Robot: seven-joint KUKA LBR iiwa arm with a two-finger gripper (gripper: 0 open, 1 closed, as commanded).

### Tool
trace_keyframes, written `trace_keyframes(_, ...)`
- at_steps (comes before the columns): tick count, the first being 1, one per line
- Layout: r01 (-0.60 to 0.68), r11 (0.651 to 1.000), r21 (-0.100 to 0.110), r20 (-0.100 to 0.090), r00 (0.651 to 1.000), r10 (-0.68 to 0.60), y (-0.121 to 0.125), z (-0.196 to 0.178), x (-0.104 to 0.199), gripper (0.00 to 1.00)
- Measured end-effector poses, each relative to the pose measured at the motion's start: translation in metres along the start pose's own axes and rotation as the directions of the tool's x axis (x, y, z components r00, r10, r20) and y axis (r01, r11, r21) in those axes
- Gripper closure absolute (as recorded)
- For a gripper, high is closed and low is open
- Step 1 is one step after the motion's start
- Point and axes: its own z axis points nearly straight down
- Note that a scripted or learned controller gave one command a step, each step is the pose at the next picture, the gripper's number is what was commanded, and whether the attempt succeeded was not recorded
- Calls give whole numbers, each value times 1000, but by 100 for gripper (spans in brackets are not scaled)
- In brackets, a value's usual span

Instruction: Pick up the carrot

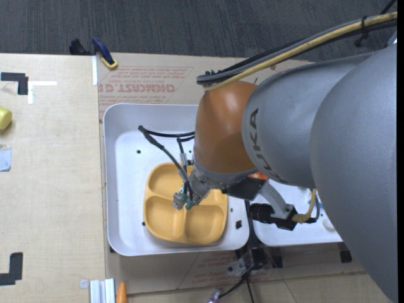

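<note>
**Operator:** What's your finding, biggest thing first?

**Inspector:** The arm [303,131] reaches in from your right and covers most of the right bin [287,235]. Its orange band [224,131] hangs over the left bin [123,169]. In that bin lies a yellow tray [161,216] with three compartments. The gripper [184,199] sits low over the tray, about where the dividers meet.

**Operator:** Open or closed? Holding anything?

**Inspector:** You cannot tell from this view. The tip is small and dark against the tray, and I see nothing orange at it.

**Operator:** Where is the carrot?

**Inspector:** The only candidate is an orange-red sliver [257,176] showing under the wrist, near the wall between the two bins. I judge that to be the carrot, with little confidence, since the arm hides most of it.

**Operator:** Which way from the gripper?

**Inspector:** To your right of it and slightly up the view, outside the tray. The visible bit looks stretched left to right, but too little shows to fix its long axis or which end points where. Expect a sideways move off the tray before any descent.
</note>
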Motion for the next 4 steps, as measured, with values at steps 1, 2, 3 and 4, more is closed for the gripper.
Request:
trace_keyframes(1,-470,883,-1,2,883,470,18,-12,18,100)
trace_keyframes(2,-776,631,1,2,631,776,22,9,23,100)
trace_keyframes(3,-964,266,0,2,266,964,24,4,24,100)
trace_keyframes(4,-999,42,0,2,42,999,31,6,32,100)
